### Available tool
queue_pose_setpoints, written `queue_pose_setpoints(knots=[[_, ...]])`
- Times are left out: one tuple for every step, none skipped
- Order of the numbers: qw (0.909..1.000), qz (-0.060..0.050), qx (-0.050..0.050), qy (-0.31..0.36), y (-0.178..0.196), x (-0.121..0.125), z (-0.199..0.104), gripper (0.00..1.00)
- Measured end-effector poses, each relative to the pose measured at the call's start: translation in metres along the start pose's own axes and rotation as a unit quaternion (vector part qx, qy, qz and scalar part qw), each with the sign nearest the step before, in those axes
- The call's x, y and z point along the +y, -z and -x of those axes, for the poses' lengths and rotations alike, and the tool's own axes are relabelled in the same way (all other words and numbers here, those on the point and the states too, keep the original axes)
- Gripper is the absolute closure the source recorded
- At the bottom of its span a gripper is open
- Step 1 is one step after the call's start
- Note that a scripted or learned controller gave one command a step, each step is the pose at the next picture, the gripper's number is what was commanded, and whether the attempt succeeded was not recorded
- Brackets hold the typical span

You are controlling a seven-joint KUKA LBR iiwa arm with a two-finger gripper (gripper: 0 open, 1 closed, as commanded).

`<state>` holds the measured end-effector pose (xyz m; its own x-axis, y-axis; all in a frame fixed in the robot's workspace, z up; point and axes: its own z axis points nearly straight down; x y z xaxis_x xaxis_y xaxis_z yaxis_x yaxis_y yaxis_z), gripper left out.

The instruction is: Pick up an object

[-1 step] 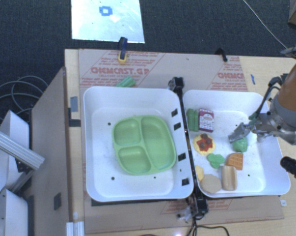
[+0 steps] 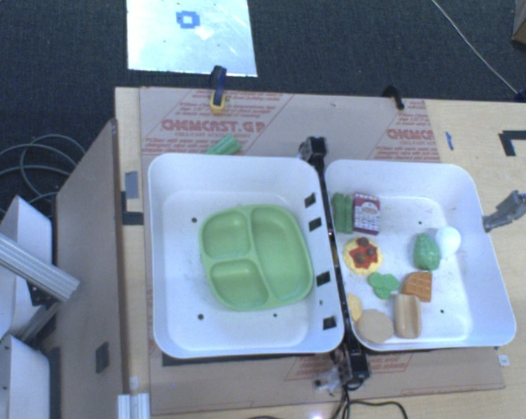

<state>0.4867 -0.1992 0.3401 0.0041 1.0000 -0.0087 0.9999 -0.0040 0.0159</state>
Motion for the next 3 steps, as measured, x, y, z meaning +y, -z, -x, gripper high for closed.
queue_pose_setpoints(knots=[[1.0, -0.005, 0.003, 0.004, 0.014, 0.001, -0.004, 0.0], [1.0, -0.007, 0.004, 0.004, -0.016, 0.0, -0.015, 0.0], [0.9999, -0.003, 0.005, 0.009, 0.043, 0.002, -0.105, 0.0]])
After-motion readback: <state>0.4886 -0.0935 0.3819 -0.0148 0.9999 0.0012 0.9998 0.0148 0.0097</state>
